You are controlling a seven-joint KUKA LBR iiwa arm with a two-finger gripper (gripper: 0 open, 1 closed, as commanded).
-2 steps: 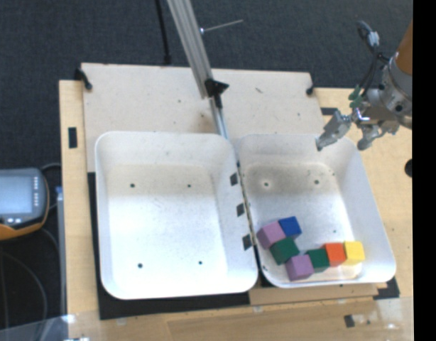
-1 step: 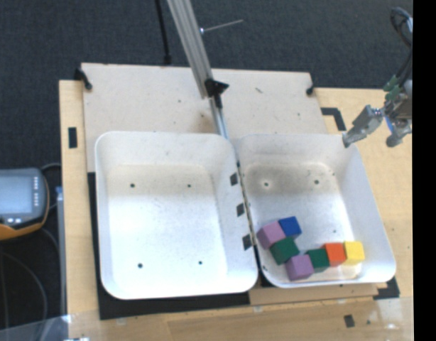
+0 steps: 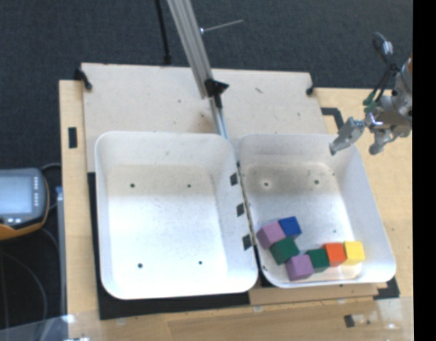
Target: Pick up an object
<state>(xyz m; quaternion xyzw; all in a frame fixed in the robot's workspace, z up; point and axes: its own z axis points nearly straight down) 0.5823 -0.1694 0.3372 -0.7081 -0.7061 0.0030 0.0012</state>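
Several small blocks lie clustered in the near part of the right bin (image 3: 367,190): a purple block (image 3: 270,233), a blue one (image 3: 290,226), a dark green one (image 3: 284,249), a second purple one (image 3: 299,266), a second green one (image 3: 318,258), an orange one (image 3: 335,253) and a yellow one (image 3: 354,251). My gripper (image 3: 360,143) hangs over the far right corner of that bin, well away from the blocks. Its two fingers stand apart, open, with nothing between them.
The left bin (image 3: 104,190) sits beside the right one, sharing a middle wall. A slanted metal pole (image 3: 189,41) rises behind the bins. A grey device (image 3: 18,197) rests off the bench at the left edge.
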